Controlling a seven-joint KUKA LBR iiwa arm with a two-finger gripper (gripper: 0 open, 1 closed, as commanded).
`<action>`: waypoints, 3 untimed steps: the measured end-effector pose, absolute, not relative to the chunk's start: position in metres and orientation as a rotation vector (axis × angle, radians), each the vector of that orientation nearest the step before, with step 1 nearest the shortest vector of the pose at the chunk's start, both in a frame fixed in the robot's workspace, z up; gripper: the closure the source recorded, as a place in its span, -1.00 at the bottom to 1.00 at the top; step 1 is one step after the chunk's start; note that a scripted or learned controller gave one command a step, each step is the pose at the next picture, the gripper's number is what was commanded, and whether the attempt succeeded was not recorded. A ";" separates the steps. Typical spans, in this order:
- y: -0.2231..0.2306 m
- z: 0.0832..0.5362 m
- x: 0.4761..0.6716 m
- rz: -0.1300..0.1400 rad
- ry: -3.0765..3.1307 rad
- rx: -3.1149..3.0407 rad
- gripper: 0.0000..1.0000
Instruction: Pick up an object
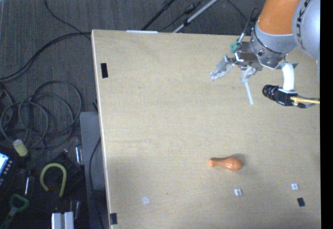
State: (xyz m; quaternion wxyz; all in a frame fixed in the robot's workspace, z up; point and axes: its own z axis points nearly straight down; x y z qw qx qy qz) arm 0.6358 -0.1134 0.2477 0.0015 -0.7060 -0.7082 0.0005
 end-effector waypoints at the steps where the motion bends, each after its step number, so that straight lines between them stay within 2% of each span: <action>1: -0.141 0.099 0.668 0.004 -2.408 -2.016 -1.00; 3: -0.106 0.084 0.668 0.000 -2.754 -1.512 -1.00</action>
